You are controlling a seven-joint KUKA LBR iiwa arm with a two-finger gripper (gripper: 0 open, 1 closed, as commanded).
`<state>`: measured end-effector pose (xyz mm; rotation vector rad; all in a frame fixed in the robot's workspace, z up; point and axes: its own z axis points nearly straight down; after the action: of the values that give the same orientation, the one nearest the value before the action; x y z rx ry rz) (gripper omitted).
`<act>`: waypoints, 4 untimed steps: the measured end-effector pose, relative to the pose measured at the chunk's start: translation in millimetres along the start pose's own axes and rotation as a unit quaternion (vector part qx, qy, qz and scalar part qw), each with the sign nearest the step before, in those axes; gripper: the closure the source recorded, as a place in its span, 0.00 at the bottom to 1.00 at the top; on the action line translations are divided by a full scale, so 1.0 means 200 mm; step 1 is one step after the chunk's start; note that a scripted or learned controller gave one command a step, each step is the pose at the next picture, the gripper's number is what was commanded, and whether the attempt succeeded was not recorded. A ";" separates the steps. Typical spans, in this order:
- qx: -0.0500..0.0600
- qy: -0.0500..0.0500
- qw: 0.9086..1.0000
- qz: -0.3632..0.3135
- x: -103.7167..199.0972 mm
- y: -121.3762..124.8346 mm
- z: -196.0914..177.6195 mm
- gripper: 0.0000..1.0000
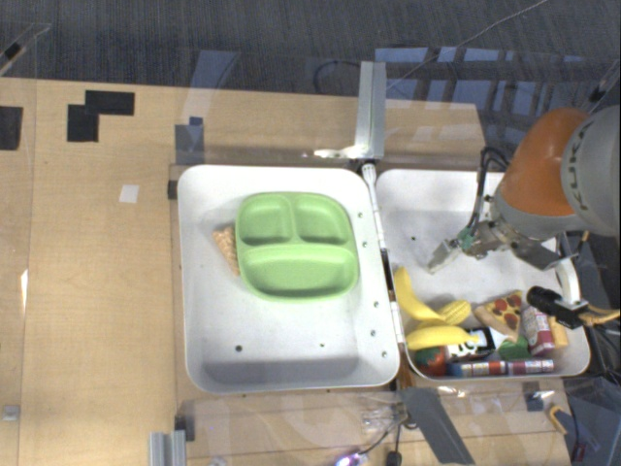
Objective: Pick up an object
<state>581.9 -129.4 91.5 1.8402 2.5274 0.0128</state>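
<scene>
Camera view looks down on two white bins side by side, and your gripper (448, 253) hangs over the right bin (417, 197), above its bare white floor. You can see nothing between its fingers. They look a little apart, but they are small and blurry, so you cannot tell for sure.

The things you could pick up sit in a heap at the near end of the right bin. The banana (427, 307) is nearest the gripper. Next to it are a pizza slice toy (503, 312), a small can (539, 330) and a few markers (500, 367) along the near wall.

What could go wrong? If you go straight down from here, the fingers may close on nothing — the heap is nearer the front than the gripper is. The things are also packed close and touch each other, so the fingers could bump one thing while going for another, or grab two at once. The banana is curved and smooth, so it might slip out.

The banana's long side runs from the wall between the bins toward the middle of the right bin. One end points up at the gripper.

The left bin (204, 260) holds a green tray (294, 244) with something tan (226, 248) poking out beside it.
</scene>
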 end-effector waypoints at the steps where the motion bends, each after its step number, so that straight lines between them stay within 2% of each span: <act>1: 0.002 0.002 0.997 0.083 0.04 0.34 0.02 0.00; 2: 0.002 0.001 0.993 0.118 0.11 -0.01 0.00 0.00; 3: 0.001 0.001 0.988 0.156 0.14 0.19 0.01 0.00; 4: 0.001 0.000 0.966 0.259 -0.02 -0.17 0.00 0.00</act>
<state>550.9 -142.9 91.2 2.4347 1.9673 0.0157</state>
